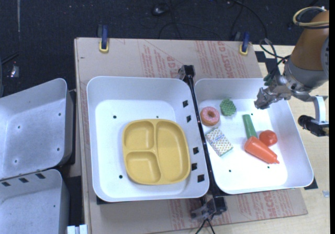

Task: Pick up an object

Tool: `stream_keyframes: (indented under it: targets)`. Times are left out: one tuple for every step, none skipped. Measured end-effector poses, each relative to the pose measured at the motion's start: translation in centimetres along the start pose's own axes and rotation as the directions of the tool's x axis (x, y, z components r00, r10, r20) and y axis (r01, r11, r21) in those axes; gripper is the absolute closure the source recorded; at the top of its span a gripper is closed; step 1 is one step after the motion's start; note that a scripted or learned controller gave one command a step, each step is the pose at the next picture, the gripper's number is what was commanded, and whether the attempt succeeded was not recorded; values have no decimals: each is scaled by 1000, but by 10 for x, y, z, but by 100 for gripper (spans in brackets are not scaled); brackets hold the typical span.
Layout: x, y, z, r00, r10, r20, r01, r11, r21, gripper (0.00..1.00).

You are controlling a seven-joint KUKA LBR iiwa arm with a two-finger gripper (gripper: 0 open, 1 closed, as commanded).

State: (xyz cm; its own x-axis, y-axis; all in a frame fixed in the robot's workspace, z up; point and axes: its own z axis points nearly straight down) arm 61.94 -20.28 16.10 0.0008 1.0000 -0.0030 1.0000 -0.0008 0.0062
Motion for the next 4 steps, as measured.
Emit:
stream_keyframes:
  targets:
    - [2, 3, -65, 1000, -4, 0, 4, 1000, -3, 100]
    - [2, 4, -71, 1000, -3, -2, 3, 1000, 3, 100]
    - [54, 16, -67, 1000, -7, -3, 7, 1000, 6, 100]
    - [102, 10, -67, 1000, -8, -5, 8, 1000, 7, 100]
